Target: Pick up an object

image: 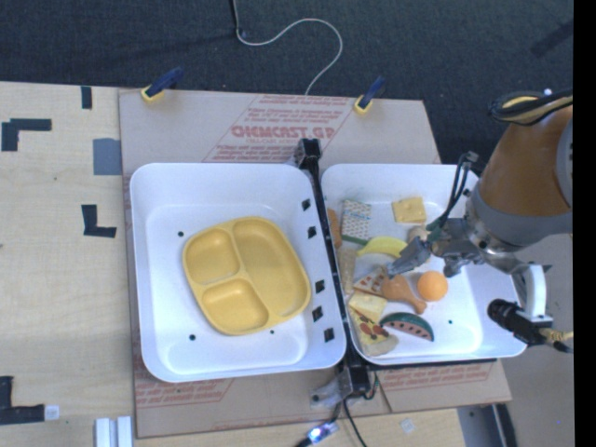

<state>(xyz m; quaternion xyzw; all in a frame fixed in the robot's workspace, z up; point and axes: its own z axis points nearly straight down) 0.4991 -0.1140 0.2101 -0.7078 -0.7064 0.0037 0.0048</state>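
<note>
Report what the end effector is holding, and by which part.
Cannot be told. The end effector sits low among the toy food in the right bin, beside the orange ball; no item visibly sits between its fingers.

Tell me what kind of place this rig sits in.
Likely a robotics lab pick-and-place bench: two white bins clamped onto cardboard, toy food in the right bin, a yellow divided tray in the left.

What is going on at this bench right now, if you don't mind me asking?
A grey and orange robot arm reaches in from the right over the right bin, which holds a pile of toy food. Its gripper sits low among the items, close to the orange ball and the banana; nothing can be seen held between its fingers. The left bin holds a yellow divided plate, which lies apart from the arm.
</note>
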